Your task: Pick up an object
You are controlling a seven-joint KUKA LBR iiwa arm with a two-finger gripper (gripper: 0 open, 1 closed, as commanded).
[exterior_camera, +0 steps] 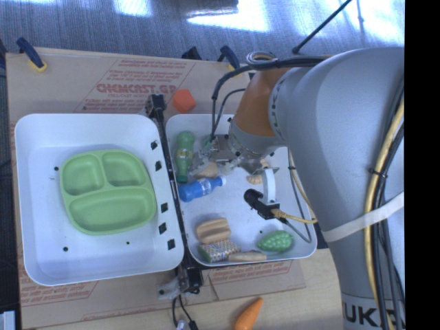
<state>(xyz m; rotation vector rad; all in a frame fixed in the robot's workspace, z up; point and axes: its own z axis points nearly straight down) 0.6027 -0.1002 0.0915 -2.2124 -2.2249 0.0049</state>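
My gripper point(217, 155) is low in the upper part of the right bin point(302, 243), under the grey wrist with its orange band. It sits just right of a green bottle point(183, 150) and just above a blue bottle point(201, 188) that lies on its side. Some small items beneath it are hidden by the wrist. Lower in the same bin lie a bread bun point(213, 229), a striped packet point(217, 251), a tan stick-like piece point(246, 256) and a knobbly green item point(275, 240). A small beige piece point(256, 179) lies near the wrist.
The left bin point(31, 246) holds a green divided plate point(108, 190). An orange cube point(183, 101) rests on the cardboard behind the bins, and a carrot point(247, 315) lies in front of them. A black cable fitting point(260, 203) hangs over the right bin.
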